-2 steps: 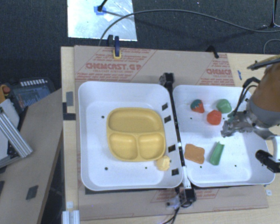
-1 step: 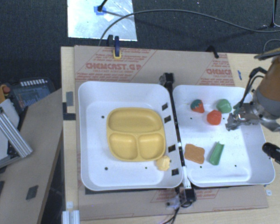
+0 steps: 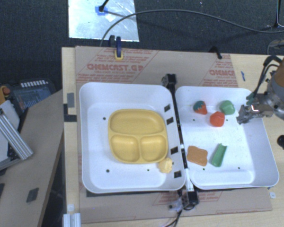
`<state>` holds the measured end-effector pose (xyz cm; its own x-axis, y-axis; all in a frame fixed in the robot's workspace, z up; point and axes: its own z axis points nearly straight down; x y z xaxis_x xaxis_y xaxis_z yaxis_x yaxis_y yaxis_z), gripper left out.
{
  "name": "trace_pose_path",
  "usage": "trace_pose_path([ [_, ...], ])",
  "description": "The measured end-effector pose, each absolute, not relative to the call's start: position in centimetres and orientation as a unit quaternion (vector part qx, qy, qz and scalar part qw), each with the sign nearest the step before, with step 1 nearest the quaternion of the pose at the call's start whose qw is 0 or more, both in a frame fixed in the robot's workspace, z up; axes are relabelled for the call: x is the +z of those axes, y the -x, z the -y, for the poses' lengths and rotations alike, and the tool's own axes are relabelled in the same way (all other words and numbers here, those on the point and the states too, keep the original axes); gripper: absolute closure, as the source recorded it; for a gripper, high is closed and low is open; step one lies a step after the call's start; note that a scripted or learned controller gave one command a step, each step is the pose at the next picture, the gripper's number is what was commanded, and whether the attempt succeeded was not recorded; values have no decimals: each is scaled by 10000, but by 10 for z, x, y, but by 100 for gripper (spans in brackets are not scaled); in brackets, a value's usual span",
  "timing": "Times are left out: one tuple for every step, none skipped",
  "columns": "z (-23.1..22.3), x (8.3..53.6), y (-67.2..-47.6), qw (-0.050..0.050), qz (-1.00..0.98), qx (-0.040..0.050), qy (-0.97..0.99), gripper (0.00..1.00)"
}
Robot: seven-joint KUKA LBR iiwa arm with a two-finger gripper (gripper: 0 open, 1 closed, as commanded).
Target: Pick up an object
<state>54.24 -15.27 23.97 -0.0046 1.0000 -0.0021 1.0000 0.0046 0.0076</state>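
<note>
The right bin (image 3: 260, 169) holds several small toy foods. A red piece with a green top (image 3: 199, 107) and a round green piece (image 3: 227, 107) lie at the back, with a red-orange piece (image 3: 217, 119) just in front of them. An orange slab (image 3: 197, 155) and a long green piece (image 3: 218, 154) lie nearer the front. My gripper (image 3: 245, 112) hangs over the right bin's right side, just right of the round green piece and apart from it. I see nothing held in it.
The left bin (image 3: 92, 126) holds a yellow divided plate (image 3: 137, 135) with a small yellow lump (image 3: 165, 165) at its front right corner. A black divider strip (image 3: 176, 126) runs between the bins. Cables cross the dark floor behind the bench.
</note>
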Motion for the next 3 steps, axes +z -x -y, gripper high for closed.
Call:
trace_pose_path([
  [106, 230, -544, 6, -7102, 15, -7040, 100],
  [55, 239, -552, 6, -7107, 16, -7035, 100],
  [2, 244, -558, 1, -7106, 12, -7036, 100],
])
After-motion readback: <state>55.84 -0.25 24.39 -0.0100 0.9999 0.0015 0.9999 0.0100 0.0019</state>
